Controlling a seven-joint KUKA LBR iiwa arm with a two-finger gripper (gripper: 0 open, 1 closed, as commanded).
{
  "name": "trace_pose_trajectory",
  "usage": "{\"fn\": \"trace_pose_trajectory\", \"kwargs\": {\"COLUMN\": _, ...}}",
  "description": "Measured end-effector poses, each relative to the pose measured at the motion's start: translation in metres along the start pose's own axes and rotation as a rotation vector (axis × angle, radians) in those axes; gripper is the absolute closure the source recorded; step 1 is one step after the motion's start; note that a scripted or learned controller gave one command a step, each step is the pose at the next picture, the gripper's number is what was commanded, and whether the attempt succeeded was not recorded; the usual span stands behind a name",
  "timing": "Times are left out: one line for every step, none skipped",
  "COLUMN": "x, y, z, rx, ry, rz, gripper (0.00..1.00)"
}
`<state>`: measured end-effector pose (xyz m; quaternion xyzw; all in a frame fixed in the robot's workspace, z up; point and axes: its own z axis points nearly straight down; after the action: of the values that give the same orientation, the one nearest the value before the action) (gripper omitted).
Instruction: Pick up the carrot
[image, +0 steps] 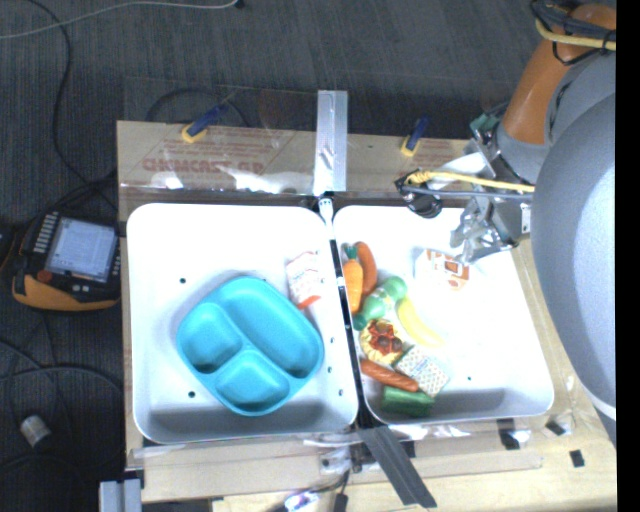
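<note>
Gripper (478, 238): above the right bin's (500, 330) far right part, over a small white and orange carton (443, 267); finger state cannot be told.
Carrot (352, 283): in the right bin, against the divider, among piled toy food.
Left bin (160, 235): holds a blue compartment tray (248, 343).

Left bin (160, 400) below me holds blue divided tray (250, 342) centre-left, small carton (304, 280) at its upper right. Banana (416, 324) in right bin (520, 340); handheld screen (70, 258) far left.
</note>
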<state>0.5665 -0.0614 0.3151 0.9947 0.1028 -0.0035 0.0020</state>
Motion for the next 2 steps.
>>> {"fn": "trace_pose_trajectory", "kwargs": {"x": 0.006, "y": 0.018, "z": -0.012, "rx": 0.000, "ry": 0.000, "rz": 0.001, "gripper": 1.00}}
{"fn": "trace_pose_trajectory", "kwargs": {"x": -0.015, "y": 0.053, "z": -0.016, "rx": 0.001, "ry": -0.001, "rz": -0.018, "gripper": 1.00}}
